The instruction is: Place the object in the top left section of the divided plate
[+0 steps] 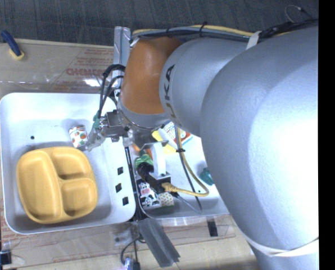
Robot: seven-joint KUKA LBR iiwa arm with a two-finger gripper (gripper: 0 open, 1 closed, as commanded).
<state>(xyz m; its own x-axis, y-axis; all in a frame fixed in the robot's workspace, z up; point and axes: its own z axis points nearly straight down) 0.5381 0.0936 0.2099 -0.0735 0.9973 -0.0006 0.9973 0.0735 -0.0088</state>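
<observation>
A yellow divided plate (56,181) lies in the left white bin (21,108), toward its front. Just beyond the plate's far right corner is a small white object with red and green print (77,134). My gripper (92,135) is right against that object's right side, low over the bin. The grey wrist and the orange band (148,77) hide the contact, so whether the object is held is unclear.
The right bin (184,210) holds several small items, among them a green one (144,163), a teal one (207,176) and a patterned one (148,193). The big grey arm (252,122) covers most of that bin. A cardboard sheet (55,61) lies behind the bins.
</observation>
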